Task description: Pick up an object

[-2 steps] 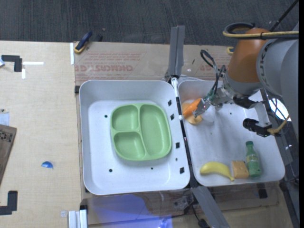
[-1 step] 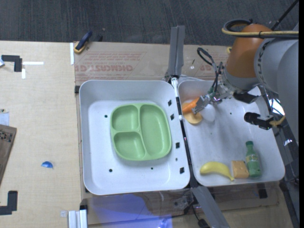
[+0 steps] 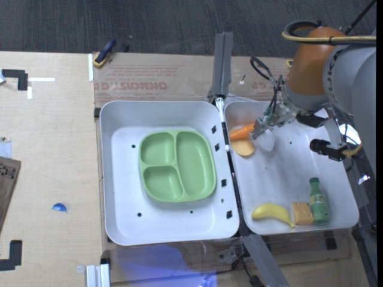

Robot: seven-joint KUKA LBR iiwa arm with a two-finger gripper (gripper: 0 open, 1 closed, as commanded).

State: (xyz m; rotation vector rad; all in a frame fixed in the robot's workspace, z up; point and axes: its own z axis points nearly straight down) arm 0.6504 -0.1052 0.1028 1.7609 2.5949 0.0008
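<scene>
Item: orange carrot-like piece (image 3: 242, 131), right bin (image 3: 281, 184), far left corner, just left of the gripper (image 3: 261, 130). Likely light, rigid, smooth plastic; may slip. Grasp across its middle. Jaw state: cannot tell.

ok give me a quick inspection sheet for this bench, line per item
surface: two white bins side by side, left bin, right bin
job's things: banana, tan block, green bottle, orange carrot-like piece over a pale orange round piece, all in the right bin
clutter: green divided plate in the left bin
grippers: pincer low beside the orange piece, finger state unclear
cables: black cable looping by the wrist
surroundings: cardboard sheet, blue clip
</scene>
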